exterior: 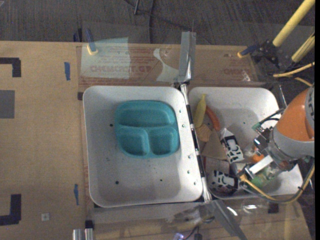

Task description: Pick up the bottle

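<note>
In the right bin [250,101], a small white bottle with black markings [231,148] lies near the middle, tilted towards the front. A second black-and-white patterned thing [223,180] rests at the front left of that bin, partly on a dark round object. My gripper [256,172] hangs low over the front right part of the same bin, just right of the bottle and a little nearer the front. A green object [261,182] shows under the gripper. Nothing can be seen held.
A yellow banana-shaped toy [200,110], an orange stick [213,118] and a brown cardboard triangle [212,145] lie left of the bottle. The left bin [100,149] holds a teal divided plate [147,128]. A metal divider [192,134] separates the bins.
</note>
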Robot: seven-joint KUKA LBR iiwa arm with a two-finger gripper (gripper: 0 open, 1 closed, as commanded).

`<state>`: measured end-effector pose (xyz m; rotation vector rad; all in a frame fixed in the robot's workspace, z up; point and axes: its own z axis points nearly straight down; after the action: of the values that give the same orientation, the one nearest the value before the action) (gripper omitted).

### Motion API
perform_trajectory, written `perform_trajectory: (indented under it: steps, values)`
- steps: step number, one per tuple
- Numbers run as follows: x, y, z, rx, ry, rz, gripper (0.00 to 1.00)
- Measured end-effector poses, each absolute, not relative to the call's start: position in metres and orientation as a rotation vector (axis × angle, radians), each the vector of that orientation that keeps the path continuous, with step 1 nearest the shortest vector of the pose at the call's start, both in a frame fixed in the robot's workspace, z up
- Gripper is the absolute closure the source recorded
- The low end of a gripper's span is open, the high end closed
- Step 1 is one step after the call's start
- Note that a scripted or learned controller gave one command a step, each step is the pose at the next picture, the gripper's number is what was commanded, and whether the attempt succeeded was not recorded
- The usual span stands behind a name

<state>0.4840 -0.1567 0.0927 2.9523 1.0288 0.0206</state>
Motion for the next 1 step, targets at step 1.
perform_trajectory:
  steps: [1]
  values:
    - [0.4864, -0.1982, 0.0918, 2.990, 0.969, 0.025, 0.00]
